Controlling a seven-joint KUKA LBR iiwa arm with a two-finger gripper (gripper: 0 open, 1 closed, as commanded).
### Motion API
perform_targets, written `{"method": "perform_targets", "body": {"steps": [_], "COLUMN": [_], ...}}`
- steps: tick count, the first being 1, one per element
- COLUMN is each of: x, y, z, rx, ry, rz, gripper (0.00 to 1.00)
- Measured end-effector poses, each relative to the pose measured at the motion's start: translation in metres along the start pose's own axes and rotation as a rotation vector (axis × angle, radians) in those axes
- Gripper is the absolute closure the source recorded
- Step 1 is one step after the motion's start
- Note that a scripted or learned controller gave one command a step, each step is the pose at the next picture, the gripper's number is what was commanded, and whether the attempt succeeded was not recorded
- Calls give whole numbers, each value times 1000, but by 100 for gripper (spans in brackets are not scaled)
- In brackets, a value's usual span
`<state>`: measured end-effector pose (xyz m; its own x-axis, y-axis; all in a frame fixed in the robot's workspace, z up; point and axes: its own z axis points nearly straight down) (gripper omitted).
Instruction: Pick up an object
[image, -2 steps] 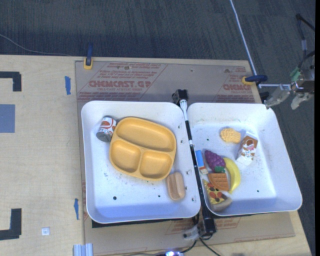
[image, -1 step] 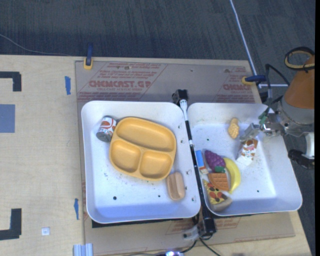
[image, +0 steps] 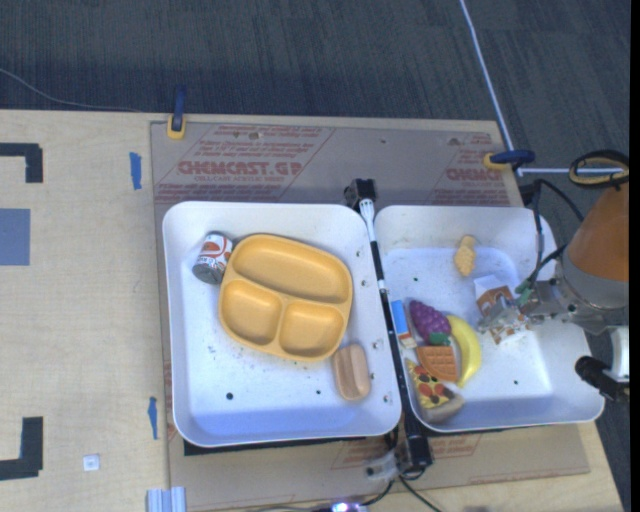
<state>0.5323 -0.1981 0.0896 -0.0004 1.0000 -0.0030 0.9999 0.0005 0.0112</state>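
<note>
— What colour is the big tray (image: 284, 295)?
— Yellow, in a white bin (image: 190, 390).
— And lower right?
— A yellow banana (image: 467, 348), purple grapes (image: 428, 320), a tan hot dog (image: 351, 371).

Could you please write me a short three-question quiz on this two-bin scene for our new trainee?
1. True or false: the yellow divided plate lies in the right bin.
2. Which item lies nearest the plate's upper left corner? A) banana B) small can C) corn piece
3. Fill in: the banana lies beside the purple ______.

Key:
1. False; it lies in the left bin.
2. B, the small can lying on its side.
3. Grapes; both sit in the right bin near the divider, with the pizza slice below them. The gripper is over the same bin, to their right.
</note>
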Motion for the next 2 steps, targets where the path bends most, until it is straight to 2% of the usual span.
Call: {"method": "perform_targets", "body": {"steps": [1,2], "x": [-4,60], "y": [1,-30], "z": [-11,-120], "rx": [-7,10], "ry": [-9,3], "rz": [4,-1], "gripper": [100,100]}}
